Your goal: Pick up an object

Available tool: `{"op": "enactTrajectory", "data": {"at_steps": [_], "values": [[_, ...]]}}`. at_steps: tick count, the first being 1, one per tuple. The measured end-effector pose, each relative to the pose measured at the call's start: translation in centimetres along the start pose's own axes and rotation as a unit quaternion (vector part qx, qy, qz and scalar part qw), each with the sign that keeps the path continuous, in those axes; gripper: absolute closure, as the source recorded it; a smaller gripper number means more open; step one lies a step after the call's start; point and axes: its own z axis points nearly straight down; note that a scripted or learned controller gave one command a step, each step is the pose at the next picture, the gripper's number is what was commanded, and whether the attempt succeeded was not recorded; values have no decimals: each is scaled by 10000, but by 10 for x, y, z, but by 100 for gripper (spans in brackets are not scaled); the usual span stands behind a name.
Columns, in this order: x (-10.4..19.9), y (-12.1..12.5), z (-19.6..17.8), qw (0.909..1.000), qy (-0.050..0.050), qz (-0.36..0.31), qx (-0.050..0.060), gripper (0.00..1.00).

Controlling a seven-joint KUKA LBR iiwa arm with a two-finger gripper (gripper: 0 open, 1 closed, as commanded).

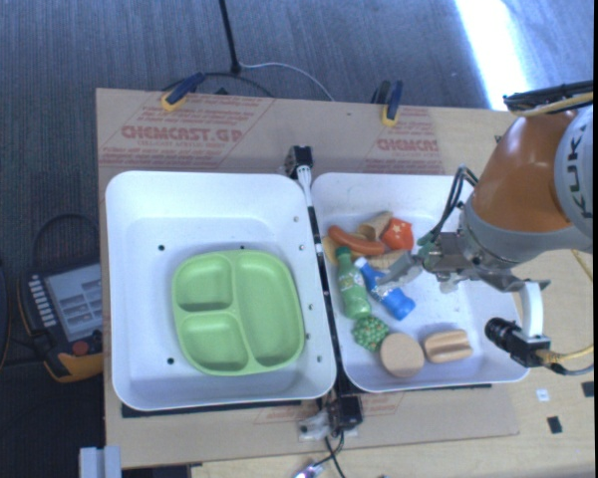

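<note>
Tool [416, 263] sits low over the right bin [498, 371], arm reaching in from the right, orange band above the wrist. Tool tip is a dark cluster near the middle of the object pile; whether it is parted or closed cannot be told from this angle, and nothing is visibly clamped in it.

Nearest things, working outward: blue piece [397, 302] just below-left of the tip, approx. touching distance. Orange-red block [398, 234] just above it, next to a tan piece [377, 226]. Red sausage-shaped item [353, 239] lies further left, near the bin divider. Green bottle [353, 287] lies on its side below that, w/ a green knobbly ball [371, 331] at its foot. Round tan disc [402, 355] and bun-like item [448, 345] rest toward the near wall, apart from the tip.

Left bin [140, 227] holds a green divided plate [238, 310]; not relevant to the pick.

Handling judgement: all look like small toy food, prob. hollow plastic, so light, stiff, smooth, somewhat slippery, not fragile. Blue piece is the likely target given proximity; small and crowded by the bottle, so take it across its narrow width, approaching from above. Rounded items (ball, disc) likely to squirt out of a two-finger pinch. Bun-like item stands clear of neighbours, an easier alt.

Tabletop [179, 127] is brown board under both bins.
</note>
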Motion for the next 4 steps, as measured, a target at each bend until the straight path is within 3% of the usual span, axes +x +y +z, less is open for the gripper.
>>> {"op": "enactTrajectory", "data": {"at_steps": [1,2,3,4], "values": [[0,35,89,9978,-29,649,-147,0],[-2,58,92,9997,-50,-129,-211,0],[-1,69,109,9840,-24,1780,-88,0],[-3,68,99,9841,-49,1772,-79,100]]}}
